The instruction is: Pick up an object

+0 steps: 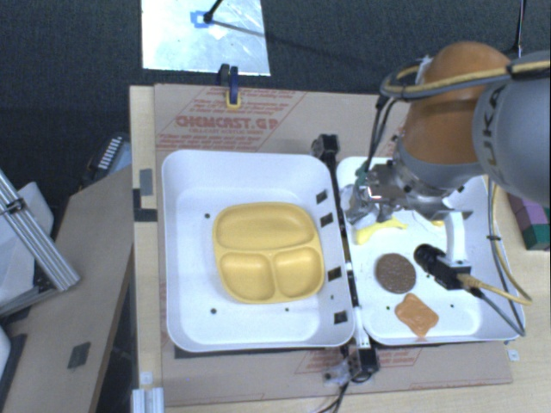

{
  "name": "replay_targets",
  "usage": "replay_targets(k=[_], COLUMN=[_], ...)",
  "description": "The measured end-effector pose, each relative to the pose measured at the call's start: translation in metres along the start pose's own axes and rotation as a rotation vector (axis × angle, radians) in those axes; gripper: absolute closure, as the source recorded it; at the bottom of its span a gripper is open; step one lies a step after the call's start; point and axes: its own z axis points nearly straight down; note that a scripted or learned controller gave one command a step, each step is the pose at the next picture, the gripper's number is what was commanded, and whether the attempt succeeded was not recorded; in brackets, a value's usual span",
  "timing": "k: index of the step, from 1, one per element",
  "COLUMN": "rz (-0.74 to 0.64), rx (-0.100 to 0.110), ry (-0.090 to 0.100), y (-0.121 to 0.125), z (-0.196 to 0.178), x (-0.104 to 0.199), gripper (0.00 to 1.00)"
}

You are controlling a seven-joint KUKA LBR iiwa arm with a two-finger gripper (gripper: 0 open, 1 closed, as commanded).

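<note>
1. The likeliest object to pick is the yellow curved piece [380,230], shaped rather like a small banana. It lies on the floor of the right bin [469,317], near that bin's left wall and towards its far half.
2. The gripper [363,198] hangs just above and beside this piece, on its far side. From this slanted view I cannot tell whether it touches the piece, nor whether the tool is spread or pressed together, as the wrist hides it.
3. Nothing is visibly held and nothing is raised off the bin floor, so I judge the pick as not yet done. The approach looks about complete. Closing on the piece, if that has not happened, and lifting it clear remain.
4. Two other candidates lie in the same bin, nearer the camera. A brown round disc [395,273] sits near the yellow piece but apart from it. An orange-brown flat slab [417,314] lies just beyond the disc, towards the near rim.
5. The arm [448,119] reaches in from the right, and its bulk covers much of the right bin's far side.
6. The left bin [185,231] holds a yellow divided plate [263,252] with three compartments, lying flat near its middle, well apart from the gripper.
7. Both bins rest on a printed cardboard sheet [232,119].
</note>
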Motion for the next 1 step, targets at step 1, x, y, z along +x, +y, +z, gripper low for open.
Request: replay_targets(k=[1], rz=[0.001], rx=[0.001], ry=[0.000], y=[-0.0069], z=[0.0161], x=[0.0488], gripper=[1.00])
